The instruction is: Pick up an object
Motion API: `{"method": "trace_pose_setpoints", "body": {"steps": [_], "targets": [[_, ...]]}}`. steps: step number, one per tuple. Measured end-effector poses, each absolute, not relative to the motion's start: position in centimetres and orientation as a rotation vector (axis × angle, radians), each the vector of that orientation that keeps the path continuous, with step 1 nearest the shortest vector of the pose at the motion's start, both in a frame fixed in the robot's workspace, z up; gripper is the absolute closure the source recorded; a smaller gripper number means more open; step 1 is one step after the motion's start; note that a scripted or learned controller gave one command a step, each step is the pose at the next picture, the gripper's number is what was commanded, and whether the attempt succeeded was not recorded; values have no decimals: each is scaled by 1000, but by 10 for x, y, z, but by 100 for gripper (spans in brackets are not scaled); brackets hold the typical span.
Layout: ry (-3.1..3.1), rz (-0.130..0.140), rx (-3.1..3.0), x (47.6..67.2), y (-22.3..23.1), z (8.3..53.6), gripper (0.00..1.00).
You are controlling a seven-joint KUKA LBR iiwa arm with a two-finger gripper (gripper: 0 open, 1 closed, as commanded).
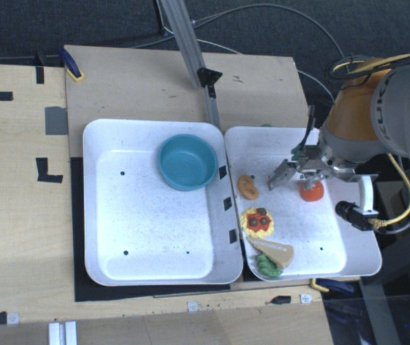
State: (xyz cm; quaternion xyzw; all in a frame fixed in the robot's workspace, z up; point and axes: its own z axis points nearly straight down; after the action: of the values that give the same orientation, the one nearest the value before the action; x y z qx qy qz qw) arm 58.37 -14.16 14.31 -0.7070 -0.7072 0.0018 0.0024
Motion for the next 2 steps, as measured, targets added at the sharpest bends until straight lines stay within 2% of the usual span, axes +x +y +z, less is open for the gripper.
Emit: {"method": "trace_pose_setpoints", "body": {"steps": [1, 2], "targets": [[-2221, 3, -2219, 583, -141, 91, 0], [-2222, 1, -2219, 584, -141, 103, 100]]}}
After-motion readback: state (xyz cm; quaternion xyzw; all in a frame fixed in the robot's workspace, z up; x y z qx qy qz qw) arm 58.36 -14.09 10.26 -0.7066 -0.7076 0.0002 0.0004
